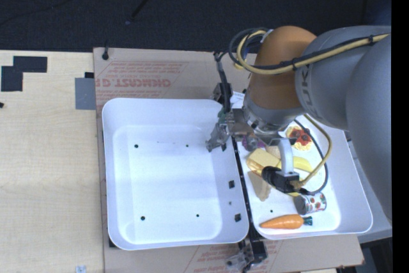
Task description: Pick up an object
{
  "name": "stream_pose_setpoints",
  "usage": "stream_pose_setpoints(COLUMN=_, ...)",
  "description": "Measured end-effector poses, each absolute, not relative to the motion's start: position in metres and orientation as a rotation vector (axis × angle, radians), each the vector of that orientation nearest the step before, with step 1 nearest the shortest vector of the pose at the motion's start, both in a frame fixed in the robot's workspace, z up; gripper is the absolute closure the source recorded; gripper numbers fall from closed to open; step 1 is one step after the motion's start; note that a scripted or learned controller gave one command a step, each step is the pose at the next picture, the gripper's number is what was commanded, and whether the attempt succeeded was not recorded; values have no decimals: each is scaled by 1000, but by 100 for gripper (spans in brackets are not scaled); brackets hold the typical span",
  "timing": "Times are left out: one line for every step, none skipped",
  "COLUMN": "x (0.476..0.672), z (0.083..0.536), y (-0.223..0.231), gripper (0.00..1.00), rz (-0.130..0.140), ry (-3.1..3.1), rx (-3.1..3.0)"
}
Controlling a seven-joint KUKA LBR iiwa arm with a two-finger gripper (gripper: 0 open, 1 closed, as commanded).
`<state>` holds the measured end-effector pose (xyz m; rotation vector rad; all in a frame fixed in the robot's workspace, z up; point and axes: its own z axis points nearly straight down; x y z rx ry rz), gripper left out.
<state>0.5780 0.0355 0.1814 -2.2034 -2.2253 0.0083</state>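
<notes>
Overhead view of the two-bin bench. The gripper [219,137] hangs over the divider [241,182] between the bins; whether it is open or closed cannot be told, and nothing shows in its grasp. A toy carrot [282,222] lies in the right bin [359,214], right of the divider, long axis pointing away from it. Cardboard printing reads mirrored, illegible.
</notes>
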Motion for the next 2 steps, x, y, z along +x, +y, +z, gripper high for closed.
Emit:
stream_pose_setpoints(x=579, z=196, y=28, gripper=100, rz=8, ry=-2214, rx=-2221)
stream_pose_setpoints(x=617, z=329, y=7, gripper=100, rz=-15, ry=-2232, rx=-2227)
